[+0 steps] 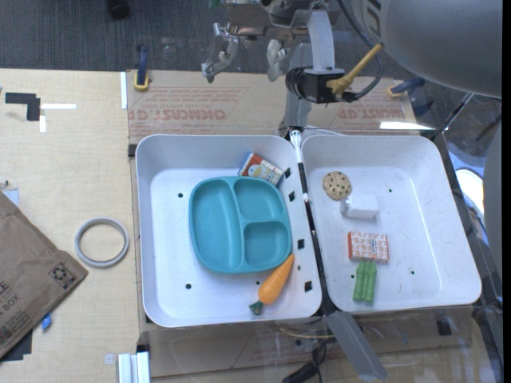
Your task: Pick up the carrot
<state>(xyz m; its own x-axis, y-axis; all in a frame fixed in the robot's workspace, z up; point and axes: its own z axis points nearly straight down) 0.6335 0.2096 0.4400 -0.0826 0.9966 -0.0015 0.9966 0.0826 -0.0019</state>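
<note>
The orange carrot (274, 282) with a green stem end lies at the front of the left bin (160, 294), just off the front right corner of a teal divided plate (239, 223). My gripper (243, 64) hangs high beyond the far rims of the bins, over the cardboard sheet, well away from the carrot. Its two fingers (212, 64) are spread apart and open, with nothing between them.
A small printed box (260, 168) leans at the left bin's far wall behind the plate. The right bin (455, 214) holds a cookie (337, 184), a white block (361, 208), a red-orange packet (368, 246) and a green item (365, 282). A tape ring (102, 241) lies on the bench at left.
</note>
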